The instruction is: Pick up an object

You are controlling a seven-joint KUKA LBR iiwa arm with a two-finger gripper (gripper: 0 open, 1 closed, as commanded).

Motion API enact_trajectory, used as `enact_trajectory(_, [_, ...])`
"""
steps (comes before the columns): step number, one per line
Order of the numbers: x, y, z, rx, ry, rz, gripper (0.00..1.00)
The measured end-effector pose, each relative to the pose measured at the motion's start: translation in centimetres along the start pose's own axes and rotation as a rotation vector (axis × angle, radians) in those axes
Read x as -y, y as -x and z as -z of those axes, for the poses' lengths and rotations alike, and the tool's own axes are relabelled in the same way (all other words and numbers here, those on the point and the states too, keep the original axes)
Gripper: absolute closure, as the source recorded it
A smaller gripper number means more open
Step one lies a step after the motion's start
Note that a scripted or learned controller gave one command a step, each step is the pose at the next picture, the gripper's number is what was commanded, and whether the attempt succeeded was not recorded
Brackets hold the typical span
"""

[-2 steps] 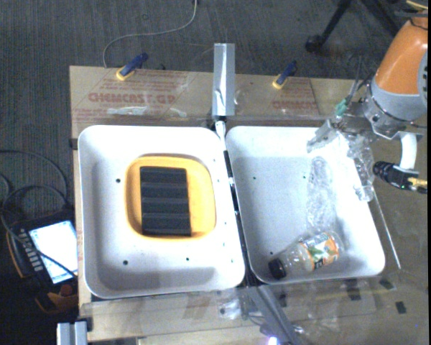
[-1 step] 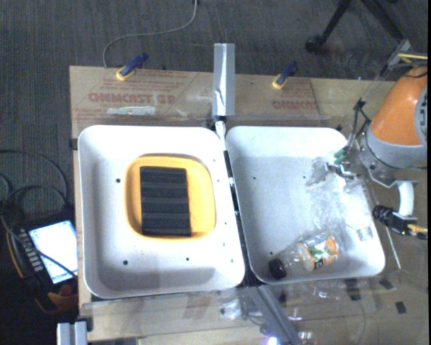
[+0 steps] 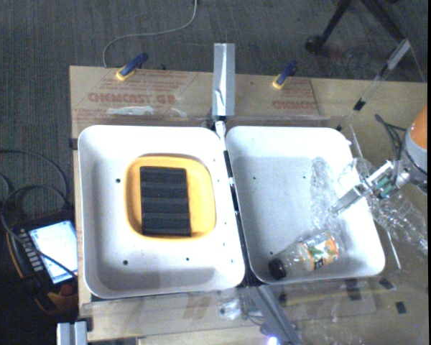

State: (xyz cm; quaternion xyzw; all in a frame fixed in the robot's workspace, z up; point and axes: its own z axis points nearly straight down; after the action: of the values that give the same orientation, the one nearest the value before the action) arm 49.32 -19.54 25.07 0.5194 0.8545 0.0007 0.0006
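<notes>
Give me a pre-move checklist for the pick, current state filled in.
1. Target present: bottle lying on its side near the front wall of the right bin - ok.
2. Gripper over the right bin, up and to the right of the bottle, not above it - not ok for a straight descent.
3. Nothing held between the fingers - cannot tell; the tip is blurred against clear plastic.
4. Clear crumpled plastic beside the gripper, possible snag - not ok.
5. Alternative target: yellow tray with black block in the left bin, unobstructed - ok.
</notes>
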Motion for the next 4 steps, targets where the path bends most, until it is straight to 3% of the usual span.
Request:
enact_trajectory(1, [1.7, 1.4, -1.8, -0.001, 0.0, 0.366, 0.0])
enact_trajectory(2, [-2.0, 2.4, 8.9, 0.003, 0.002, 0.277, 0.0])
enact_trajectory(3, [0.2, 2.5, 15.7, 0.004, 0.002, 0.1, 0.0])
enact_trajectory(4, [1.9, 2.1, 18.4, 0.005, 0.002, -0.14, 0.0])
